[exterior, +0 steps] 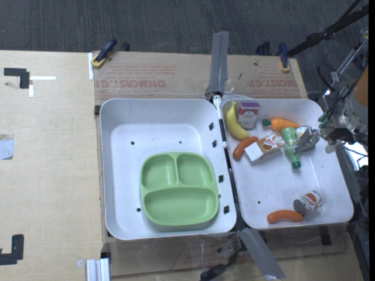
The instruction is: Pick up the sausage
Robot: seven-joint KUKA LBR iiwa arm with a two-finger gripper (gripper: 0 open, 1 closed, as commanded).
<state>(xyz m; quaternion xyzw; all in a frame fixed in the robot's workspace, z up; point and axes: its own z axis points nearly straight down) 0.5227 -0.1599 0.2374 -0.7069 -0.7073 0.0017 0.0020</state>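
We see sausage (244,147) in right bin (334,174), upper left part, between banana (235,122) and carton (265,147), touching carton. Second sausage (285,216) near front rim beside can (309,202). Gripper (328,134) at right rim; we cannot tell its state. Green plate (179,188) in left bin (117,174)

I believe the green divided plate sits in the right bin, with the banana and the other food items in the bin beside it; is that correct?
Not quite: the camera view shows the green divided plate in the left bin. The banana and the other food items lie in the right bin beside it, as you said.
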